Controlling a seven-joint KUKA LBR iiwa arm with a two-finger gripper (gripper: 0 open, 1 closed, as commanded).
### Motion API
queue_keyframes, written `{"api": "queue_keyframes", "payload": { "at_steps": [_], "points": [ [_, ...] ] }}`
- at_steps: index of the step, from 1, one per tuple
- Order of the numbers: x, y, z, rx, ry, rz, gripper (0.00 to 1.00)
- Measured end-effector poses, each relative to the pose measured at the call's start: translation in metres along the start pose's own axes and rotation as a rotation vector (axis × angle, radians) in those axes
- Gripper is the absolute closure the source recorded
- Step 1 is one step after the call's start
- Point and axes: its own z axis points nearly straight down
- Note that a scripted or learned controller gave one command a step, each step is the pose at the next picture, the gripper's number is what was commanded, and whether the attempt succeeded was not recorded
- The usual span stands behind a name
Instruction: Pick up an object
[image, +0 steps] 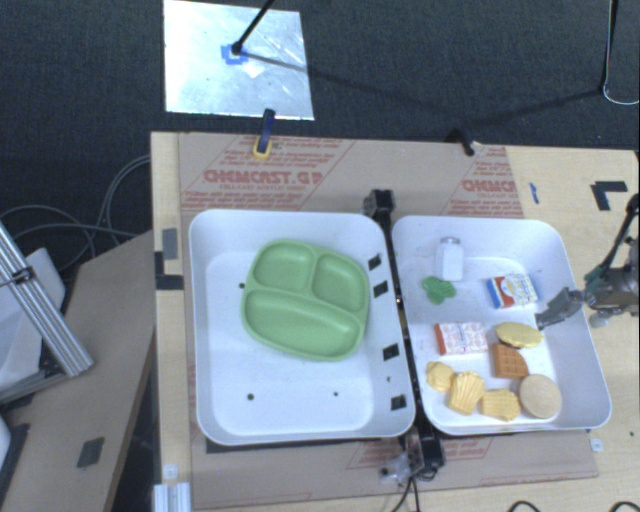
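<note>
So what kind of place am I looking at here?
Probably a robotics lab test bench: two white bins side by side, toy food beside a green divided plate, loose cables, and a robot arm reaching in.

Green tray (303, 305), white bins (215, 400), perhaps red-white carton (461, 338).

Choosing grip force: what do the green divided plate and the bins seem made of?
Green divided plate: probably molded plastic, matte, judging by its uniform colour and soft rounded compartment ridges. Left bin and right bin: apparently thin formed white plastic, slightly glossy, with rounded corners.
</note>
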Motion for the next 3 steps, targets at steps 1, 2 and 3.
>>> {"api": "queue_keyframes", "payload": {
  "at_steps": [1,2,3],
  "points": [
    [0.000,0.002,-0.005,-0.010,-0.003,-0.004,0.00],
    [0.009,0.010,0.045,-0.007,-0.001,-0.004,0.00],
    [0.003,0.015,0.090,-0.007,-0.001,-0.001,0.00]
  ]
}}
